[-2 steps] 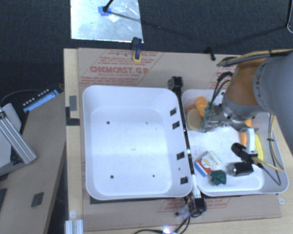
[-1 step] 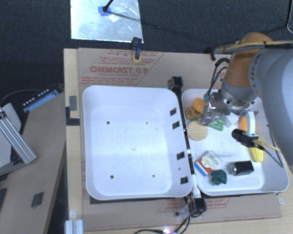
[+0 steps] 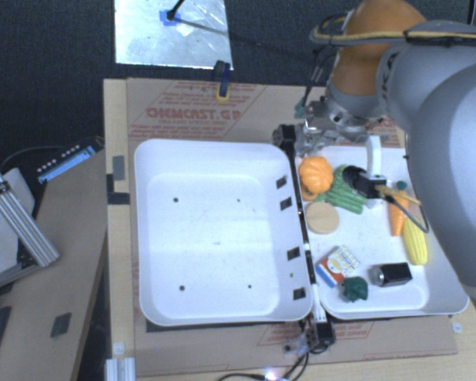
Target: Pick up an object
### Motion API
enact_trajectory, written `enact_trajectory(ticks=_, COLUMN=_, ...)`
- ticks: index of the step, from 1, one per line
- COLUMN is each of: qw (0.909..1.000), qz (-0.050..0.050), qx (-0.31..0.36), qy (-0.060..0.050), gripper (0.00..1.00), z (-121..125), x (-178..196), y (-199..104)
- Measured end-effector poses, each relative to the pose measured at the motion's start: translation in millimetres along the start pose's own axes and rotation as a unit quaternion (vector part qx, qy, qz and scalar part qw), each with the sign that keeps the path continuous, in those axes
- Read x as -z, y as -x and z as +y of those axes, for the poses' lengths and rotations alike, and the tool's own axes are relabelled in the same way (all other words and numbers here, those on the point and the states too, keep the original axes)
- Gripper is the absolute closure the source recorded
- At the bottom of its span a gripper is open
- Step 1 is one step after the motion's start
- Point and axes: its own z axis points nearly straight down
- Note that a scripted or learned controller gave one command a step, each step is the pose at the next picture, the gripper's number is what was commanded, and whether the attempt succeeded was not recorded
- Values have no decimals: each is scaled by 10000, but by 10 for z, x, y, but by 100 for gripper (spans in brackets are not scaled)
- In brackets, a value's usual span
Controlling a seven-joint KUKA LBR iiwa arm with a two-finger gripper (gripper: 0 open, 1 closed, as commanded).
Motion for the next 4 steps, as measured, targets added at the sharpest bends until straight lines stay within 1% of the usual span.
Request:
enact_trajectory(ticks=1, qw=10000, qz=7, qx=-12, qy=-71, gripper=100, z=-937, x=-45, y=-430)
enact_trajectory(ticks=2, qw=10000, qz=10, qx=6, qy=16, gripper=100, z=-457, x=741, y=-1139)
enact_trajectory(ticks=3, qw=10000, qz=6, qx=-12, qy=31, gripper=100, z=33, x=1666, y=-1309)
enact_trajectory(ticks=4, qw=10000, qz=10, qx=-1, qy=-9, gripper=100, z=-119, x=2154, y=-2110)
